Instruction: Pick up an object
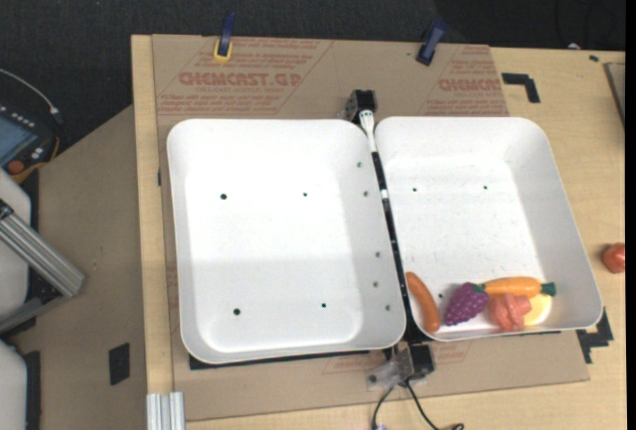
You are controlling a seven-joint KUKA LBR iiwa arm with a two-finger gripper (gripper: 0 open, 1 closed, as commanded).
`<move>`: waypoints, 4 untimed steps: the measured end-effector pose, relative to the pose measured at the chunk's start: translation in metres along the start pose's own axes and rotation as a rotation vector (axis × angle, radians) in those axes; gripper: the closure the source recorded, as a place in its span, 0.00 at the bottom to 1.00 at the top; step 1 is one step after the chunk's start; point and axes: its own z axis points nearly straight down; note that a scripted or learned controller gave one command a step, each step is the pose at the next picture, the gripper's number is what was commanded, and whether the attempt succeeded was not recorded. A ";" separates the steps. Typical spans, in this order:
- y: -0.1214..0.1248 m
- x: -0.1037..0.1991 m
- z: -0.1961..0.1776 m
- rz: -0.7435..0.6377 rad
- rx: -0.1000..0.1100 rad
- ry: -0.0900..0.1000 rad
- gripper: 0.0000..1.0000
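Two shallow white bins lie side by side on the bench, a left bin (199, 249) and a right bin (556, 210). Along the right bin's near edge lies a small cluster of toy food: an orange sausage-shaped piece (422, 301), a purple bunch of grapes (464, 303), an orange carrot with a green top (517, 286), a pinkish-red piece (507, 311) and a pale yellow piece (538, 310) behind it. They touch or nearly touch one another.
A small red object (613, 258) sits on the bench outside the right bin. A black clamp (362, 106) joins the bins at the far side and another clamp (412, 359) with a cable at the near side. Two clips (225, 40) hold the cardboard's far edge.
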 end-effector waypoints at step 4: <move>-0.042 -0.037 0.006 0.001 0.014 0.003 1.00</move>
